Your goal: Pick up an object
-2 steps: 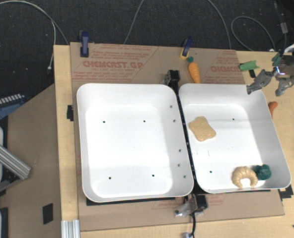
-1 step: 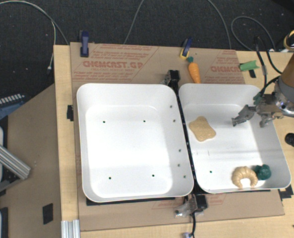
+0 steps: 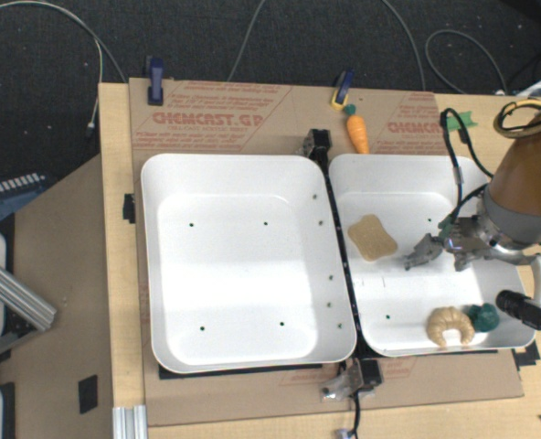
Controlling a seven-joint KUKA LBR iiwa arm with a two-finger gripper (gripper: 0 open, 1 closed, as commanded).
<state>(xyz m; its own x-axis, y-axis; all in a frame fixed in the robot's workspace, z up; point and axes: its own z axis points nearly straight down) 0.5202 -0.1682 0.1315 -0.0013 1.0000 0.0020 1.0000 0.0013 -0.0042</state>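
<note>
Overhead view of 2 white bins on a cardboard-covered bench. The left bin [image 3: 243,263] lay beside the right bin [image 3: 408,190]. The arm [image 3: 525,190] reached in from the right, its gripper [image 3: 428,251] low over the middle of the right bin with fingers spread apart and nothing between them. A tan flat piece [image 3: 372,237] lay just left of the fingertips. A croissant-shaped toy [image 3: 450,326] and a green object [image 3: 482,316] sat at the near right corner. An orange carrot toy [image 3: 356,132] rested on the cardboard [image 3: 216,117] beyond the bins.
</note>
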